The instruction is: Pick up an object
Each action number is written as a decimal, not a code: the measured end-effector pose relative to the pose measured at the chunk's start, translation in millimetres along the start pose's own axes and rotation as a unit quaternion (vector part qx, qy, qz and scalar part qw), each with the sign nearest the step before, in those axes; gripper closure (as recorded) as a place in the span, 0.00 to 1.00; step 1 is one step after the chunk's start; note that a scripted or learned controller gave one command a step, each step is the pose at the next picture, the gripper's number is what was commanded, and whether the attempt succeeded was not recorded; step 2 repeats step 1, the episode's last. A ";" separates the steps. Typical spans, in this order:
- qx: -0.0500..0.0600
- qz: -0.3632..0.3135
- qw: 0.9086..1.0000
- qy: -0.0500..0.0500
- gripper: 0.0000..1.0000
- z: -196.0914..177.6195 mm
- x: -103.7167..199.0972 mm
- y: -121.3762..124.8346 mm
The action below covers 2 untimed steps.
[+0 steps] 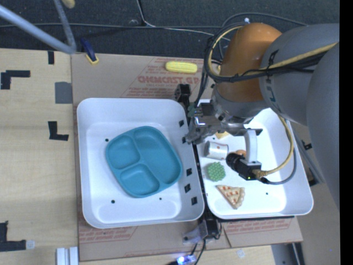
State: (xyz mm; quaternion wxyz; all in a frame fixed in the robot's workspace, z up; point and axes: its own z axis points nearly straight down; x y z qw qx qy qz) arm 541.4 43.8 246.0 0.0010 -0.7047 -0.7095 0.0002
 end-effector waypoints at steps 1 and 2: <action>0.000 0.001 1.000 0.000 1.00 2.1 50.3 6.4; 0.000 0.001 1.000 0.000 1.00 2.1 50.3 6.4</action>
